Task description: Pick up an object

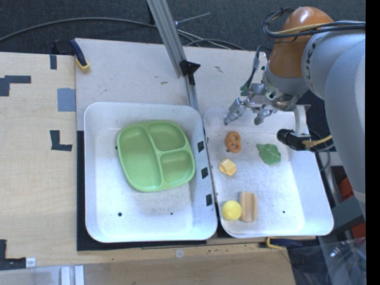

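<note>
**A:** What lies in the right bin (309, 218), starting nearest the camera?

**B:** At the near end, a yellow ball (231, 210) touching a tan block (247, 206) that lies to its right. A little farther, a small yellow lump (227, 167). Farther still, an orange pretzel (233, 141), with a green leaf (269, 154) well to its right. The left bin (95, 159) holds a green tray (157, 155) with three compartments.

**A:** Which would you take, and how would it handle?

**B:** The pretzel is closest to the gripper. It looks like a small toy food: probably light and fairly stiff, with a knobbly, uneven outline that could slip. I would close across its middle, where it is widest. The ball would likely roll away; the leaf looks thin and flat, hard to get fingers under.

**A:** And the gripper?

**B:** The gripper (244, 116) hangs over the far end of the right bin, just beyond the pretzel and a touch to its right. Its two fingers are spread apart, pointing down, with nothing between them. It touches no object.
</note>
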`<state>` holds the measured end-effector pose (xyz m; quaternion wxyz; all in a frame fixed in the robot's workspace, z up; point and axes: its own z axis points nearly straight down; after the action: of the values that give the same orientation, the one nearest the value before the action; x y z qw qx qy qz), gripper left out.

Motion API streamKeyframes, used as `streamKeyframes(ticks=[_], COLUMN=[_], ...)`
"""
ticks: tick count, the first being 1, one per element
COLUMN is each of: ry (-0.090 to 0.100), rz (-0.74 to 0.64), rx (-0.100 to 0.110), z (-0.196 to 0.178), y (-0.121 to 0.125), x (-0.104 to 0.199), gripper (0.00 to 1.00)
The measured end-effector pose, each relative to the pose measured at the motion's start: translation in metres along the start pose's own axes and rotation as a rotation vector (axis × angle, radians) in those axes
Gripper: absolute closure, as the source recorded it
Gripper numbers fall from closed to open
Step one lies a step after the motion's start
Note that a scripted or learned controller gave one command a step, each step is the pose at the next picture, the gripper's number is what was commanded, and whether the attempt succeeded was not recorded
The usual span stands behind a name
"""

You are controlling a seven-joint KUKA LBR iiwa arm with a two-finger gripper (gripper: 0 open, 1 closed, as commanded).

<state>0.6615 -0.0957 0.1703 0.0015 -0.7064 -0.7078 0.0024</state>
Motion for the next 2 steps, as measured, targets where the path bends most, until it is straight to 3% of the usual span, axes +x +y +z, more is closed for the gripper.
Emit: streamKeyframes(ticks=[1,2], ry=[0.0,0.001], rz=[0.0,-0.002], rx=[0.002,-0.003], z=[0.06,0.046], y=[-0.009,-0.007], x=[-0.004,-0.003], gripper=[0.0,1.0])
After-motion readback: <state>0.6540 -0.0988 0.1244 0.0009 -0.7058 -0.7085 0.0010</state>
